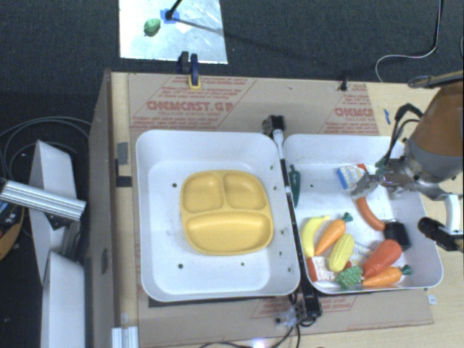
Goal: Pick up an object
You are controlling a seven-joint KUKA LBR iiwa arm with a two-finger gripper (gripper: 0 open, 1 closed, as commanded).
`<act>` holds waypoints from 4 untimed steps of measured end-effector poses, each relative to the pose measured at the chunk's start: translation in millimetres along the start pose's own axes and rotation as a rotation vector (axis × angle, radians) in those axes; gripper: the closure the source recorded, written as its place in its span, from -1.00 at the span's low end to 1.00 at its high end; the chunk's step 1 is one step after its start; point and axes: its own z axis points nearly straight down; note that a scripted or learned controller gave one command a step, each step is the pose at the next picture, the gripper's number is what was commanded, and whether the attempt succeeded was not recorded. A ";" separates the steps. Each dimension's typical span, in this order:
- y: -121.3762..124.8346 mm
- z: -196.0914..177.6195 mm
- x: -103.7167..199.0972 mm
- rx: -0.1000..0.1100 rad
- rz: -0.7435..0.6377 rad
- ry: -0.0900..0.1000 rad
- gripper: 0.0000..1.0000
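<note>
Gripper (367, 185), jaw state impossible to tell, poised beside carton (351, 175) and above sausage (370, 214); likely to slip between both, closing on neither.

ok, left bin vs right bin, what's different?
The left bin holds one yellow divided plate, centred; the right bin holds a pile of toy food crowded toward its near edge. The gripper is over the right bin, not the left. Both are shallow and white.
</note>
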 end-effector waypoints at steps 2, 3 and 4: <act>11.6 -46.7 17.1 -0.003 -0.001 0.000 -1.00; 24.5 15.0 -8.1 0.000 -0.001 0.000 -1.00; 5.6 24.7 3.0 0.000 0.000 0.001 -1.00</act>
